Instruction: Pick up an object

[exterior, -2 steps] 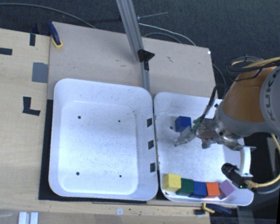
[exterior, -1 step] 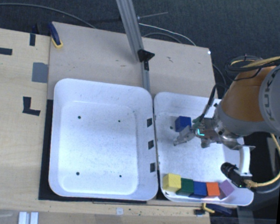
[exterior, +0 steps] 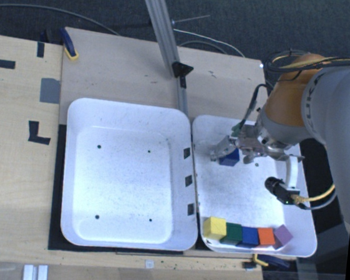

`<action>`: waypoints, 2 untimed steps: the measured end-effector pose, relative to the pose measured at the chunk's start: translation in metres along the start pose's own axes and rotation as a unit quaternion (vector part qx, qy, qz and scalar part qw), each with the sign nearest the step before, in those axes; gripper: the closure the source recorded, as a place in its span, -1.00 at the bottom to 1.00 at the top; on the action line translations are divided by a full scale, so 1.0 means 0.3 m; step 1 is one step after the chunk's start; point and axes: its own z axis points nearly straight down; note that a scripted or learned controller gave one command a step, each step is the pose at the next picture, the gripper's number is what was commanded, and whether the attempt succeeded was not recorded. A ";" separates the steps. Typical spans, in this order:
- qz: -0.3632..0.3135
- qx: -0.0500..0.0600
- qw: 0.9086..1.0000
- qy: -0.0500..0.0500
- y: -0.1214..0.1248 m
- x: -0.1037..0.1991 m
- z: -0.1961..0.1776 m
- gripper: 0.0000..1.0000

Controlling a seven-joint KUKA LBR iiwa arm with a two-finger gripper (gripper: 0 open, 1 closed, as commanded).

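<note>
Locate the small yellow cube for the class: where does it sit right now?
The small yellow cube sits in the right-hand white bin, at its near edge, leftmost in a row of coloured blocks, beside the green block.

The arm (exterior: 336, 104) is broad and smooth grey, with an orange band (exterior: 287, 95) above the wrist. Black cables loop around the band, and a yellow cable trails beside a black fitting (exterior: 280, 189).
</note>
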 end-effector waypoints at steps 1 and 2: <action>0.002 0.003 1.000 0.000 -0.010 -0.031 0.202 -1.00; 0.000 -0.002 1.000 -0.001 0.156 0.004 0.211 -1.00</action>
